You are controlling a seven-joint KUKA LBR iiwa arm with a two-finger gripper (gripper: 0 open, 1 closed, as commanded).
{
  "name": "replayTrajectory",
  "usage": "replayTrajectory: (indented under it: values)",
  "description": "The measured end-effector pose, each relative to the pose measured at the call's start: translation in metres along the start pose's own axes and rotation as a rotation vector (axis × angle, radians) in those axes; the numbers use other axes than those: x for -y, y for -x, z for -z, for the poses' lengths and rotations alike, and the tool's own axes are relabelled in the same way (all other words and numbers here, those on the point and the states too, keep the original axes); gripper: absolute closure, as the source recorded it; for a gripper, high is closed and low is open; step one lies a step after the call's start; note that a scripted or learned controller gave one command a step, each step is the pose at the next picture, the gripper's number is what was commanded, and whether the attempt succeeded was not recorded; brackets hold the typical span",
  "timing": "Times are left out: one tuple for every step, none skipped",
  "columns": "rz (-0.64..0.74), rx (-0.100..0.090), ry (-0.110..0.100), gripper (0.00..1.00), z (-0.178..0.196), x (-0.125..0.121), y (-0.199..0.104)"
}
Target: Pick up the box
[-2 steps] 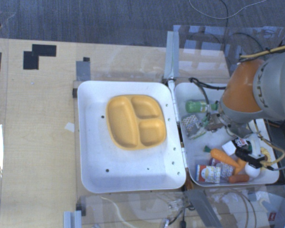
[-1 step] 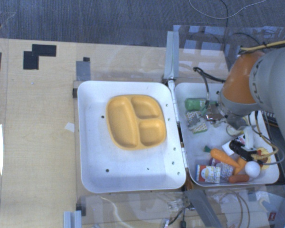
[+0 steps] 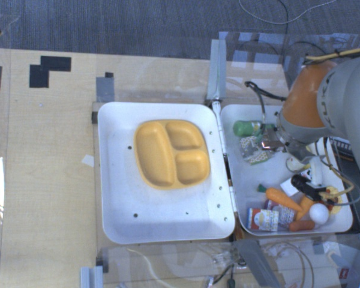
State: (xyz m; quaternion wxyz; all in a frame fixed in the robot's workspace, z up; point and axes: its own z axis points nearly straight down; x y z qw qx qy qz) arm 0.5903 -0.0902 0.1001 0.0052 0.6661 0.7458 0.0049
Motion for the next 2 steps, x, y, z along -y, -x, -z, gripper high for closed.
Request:
replayTrajectory:
  values:
    - [-0.049,0.000,-0.009,1.00,0.086,-0.024,-0.044]
    - [-0.042,0.002,-0.003,1.00,0.097,-0.026,-0.044]
